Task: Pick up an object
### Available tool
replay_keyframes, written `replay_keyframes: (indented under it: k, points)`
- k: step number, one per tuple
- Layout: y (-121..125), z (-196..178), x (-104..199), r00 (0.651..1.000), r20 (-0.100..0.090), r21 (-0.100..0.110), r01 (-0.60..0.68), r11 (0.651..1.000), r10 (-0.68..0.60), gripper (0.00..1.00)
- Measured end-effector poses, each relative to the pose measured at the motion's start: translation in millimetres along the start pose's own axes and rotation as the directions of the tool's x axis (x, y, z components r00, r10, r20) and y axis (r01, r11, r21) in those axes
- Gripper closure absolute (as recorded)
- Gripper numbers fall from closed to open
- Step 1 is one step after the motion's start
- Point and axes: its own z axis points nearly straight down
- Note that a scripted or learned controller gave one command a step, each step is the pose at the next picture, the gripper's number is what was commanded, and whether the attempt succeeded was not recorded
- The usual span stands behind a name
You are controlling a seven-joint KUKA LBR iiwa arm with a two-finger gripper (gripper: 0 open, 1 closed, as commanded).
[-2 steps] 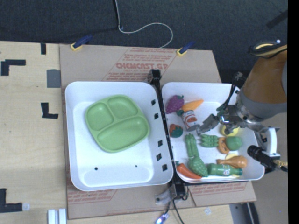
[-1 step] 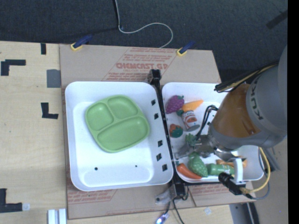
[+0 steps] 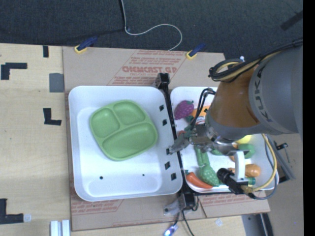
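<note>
We see the gripper [image 3: 193,142] low over the right bin's [image 3: 272,178] left side, among toy food; we cannot tell its jaw state. A green toy vegetable [image 3: 205,171] lies just below it. The left bin [image 3: 81,132] holds a green divided plate [image 3: 124,129].

- A sectioned plate [image 3: 124,129] is set in the left bin [image 3: 81,146], toward its far half.
- The right bin [image 3: 189,93] is placed directly beside the left bin.
- Toy food [image 3: 184,108] is piled in the right bin.
- The arm [image 3: 256,100] is positioned over the right bin.
- Both bins are borne on a cardboard sheet [image 3: 142,65].
</note>
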Motion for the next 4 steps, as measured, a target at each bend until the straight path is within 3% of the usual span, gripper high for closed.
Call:
replay_keyframes:
  k: [1,2,3,4]
  points:
    - [4,-146,22,1.0,-0.003,-0.007,0.001,1.0,-0.001,0.0]
    - [2,-147,21,1.0,0.0,0.01,-0.002,1.0,0.002,1.0]
    - [-1,-80,55,1.0,-0.001,0.013,-0.003,1.0,0.003,1.0]
    - [2,-209,77,1.0,-0.004,-0.005,0.001,1.0,-0.001,1.0]
